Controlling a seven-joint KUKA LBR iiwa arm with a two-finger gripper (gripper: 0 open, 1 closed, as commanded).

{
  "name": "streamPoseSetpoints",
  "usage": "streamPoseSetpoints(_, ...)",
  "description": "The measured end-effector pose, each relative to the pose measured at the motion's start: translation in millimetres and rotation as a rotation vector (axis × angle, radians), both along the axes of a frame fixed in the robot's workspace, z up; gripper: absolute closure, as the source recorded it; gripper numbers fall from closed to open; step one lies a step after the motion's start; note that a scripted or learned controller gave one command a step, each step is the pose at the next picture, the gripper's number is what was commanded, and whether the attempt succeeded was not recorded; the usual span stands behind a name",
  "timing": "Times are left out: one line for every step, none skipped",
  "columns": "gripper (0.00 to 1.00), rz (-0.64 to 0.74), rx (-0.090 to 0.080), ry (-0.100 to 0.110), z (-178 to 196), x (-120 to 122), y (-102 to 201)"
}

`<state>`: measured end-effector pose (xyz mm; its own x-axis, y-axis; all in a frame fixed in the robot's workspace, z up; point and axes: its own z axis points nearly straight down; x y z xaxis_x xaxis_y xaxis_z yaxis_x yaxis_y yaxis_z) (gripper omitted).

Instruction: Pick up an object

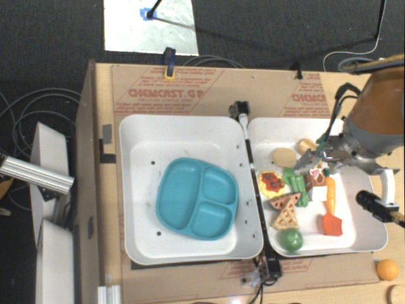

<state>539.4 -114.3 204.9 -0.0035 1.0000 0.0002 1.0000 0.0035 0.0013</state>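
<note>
A: What is on the bench?

B: Two white bins sit side by side. The left bin (136, 170) has a blue tray (196, 198) in it. The tray has three parts.

A: And the right bin (364, 233)?

B: It is full of toy food. There is a tan round bun (285, 156) near the top. Below it is a pizza slice (271, 182) with red on it, and just beside that is a long green veggie (296, 187). Two more little pizza slices (285, 211) lie under those. A green ball (291, 239) sits in the bottom corner. A carrot (330, 192) lies on the right, and an orange block (333, 225) is just below it.

A: Where is the arm?

B: The arm (380, 116) comes in from the right. Its claw (319, 160) is low in the right bin, right above the toys by the bun and the green veggie.

A: Is the claw holding a toy?

B: I cannot tell. The claw is dark and mixed in with the toys, so I can't see if it is wide or closed.

A: Anything off the bins?

B: An orange ball (386, 270) rests on the bench by the bottom right corner.
</note>
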Motion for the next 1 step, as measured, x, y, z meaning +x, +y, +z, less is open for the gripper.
streamPoseSetpoints(0.0, -0.001, -0.006, -0.01, -122.0, -16.8, 21.2)
